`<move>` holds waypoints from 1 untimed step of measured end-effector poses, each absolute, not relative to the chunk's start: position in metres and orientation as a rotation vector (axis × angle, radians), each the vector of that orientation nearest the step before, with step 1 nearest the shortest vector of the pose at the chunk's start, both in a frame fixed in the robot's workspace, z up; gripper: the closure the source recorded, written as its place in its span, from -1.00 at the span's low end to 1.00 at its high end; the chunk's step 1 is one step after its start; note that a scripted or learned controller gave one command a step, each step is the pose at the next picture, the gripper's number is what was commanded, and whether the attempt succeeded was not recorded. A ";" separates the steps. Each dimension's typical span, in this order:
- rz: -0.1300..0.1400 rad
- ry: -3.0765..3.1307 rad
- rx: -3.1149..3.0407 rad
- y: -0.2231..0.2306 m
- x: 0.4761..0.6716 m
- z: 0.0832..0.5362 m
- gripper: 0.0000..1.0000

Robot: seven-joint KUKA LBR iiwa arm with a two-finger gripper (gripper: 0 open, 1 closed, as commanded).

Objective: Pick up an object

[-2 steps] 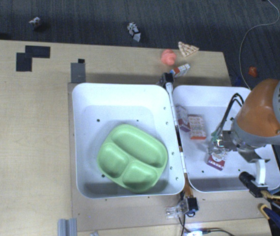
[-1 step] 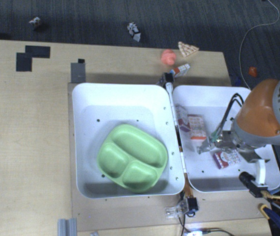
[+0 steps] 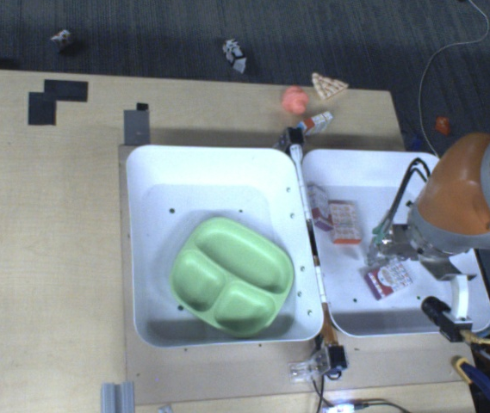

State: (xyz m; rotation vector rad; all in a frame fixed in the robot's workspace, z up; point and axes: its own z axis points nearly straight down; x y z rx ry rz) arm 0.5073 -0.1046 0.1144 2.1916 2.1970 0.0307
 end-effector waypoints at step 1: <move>0.031 2.197 2.192 -0.105 0.507 0.114 -1.00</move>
